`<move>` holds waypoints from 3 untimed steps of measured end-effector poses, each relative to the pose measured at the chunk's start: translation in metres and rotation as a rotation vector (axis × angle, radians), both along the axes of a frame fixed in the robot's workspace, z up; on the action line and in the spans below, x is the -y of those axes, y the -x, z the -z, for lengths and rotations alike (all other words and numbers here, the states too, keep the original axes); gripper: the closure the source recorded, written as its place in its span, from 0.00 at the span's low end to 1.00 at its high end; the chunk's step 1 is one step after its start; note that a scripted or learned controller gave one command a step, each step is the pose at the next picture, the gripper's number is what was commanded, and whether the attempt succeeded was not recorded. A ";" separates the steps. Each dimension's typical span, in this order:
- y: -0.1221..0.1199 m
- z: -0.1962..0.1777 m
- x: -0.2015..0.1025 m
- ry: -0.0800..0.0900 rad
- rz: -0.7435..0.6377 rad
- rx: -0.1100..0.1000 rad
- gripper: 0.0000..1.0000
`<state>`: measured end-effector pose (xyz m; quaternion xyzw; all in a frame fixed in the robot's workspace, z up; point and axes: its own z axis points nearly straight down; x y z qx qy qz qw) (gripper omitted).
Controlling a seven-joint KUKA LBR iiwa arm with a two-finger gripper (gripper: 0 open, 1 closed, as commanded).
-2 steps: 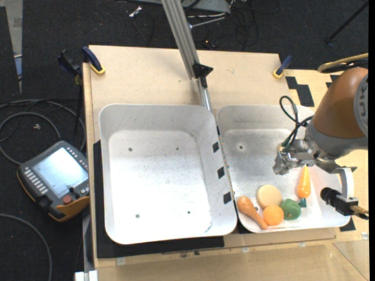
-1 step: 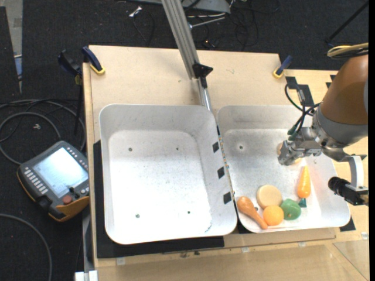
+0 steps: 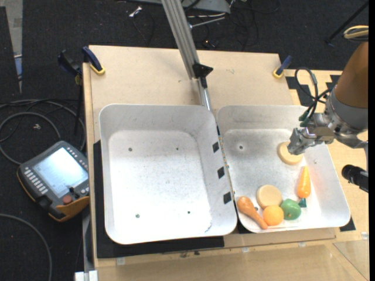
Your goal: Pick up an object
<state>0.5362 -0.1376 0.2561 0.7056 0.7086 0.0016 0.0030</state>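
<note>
Inside right bin (image 3: 246, 119), toy foods (image 3: 273, 206)

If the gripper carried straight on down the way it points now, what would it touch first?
Most likely the pale round piece in the right bin: the gripper sits right over its edge. Height above it is unclear from this slant.

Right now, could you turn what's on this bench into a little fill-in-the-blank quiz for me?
1. All the toy foods lie in the ____ bin.
2. The gripper hangs over a pale ____ slice.
3. The green piece sits next to the round ____ fruit.
4. The handheld screen rests on the floor to the ____ of the bench.

Missing words: right; round; orange; left
</note>
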 end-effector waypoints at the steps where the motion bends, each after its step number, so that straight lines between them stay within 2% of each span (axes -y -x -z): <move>1: -0.016 0.014 -0.051 -0.002 -0.003 -0.007 1.00; 2: -0.031 0.015 -0.093 -0.002 -0.003 -0.005 1.00; 3: -0.035 0.024 -0.140 -0.003 -0.003 -0.008 1.00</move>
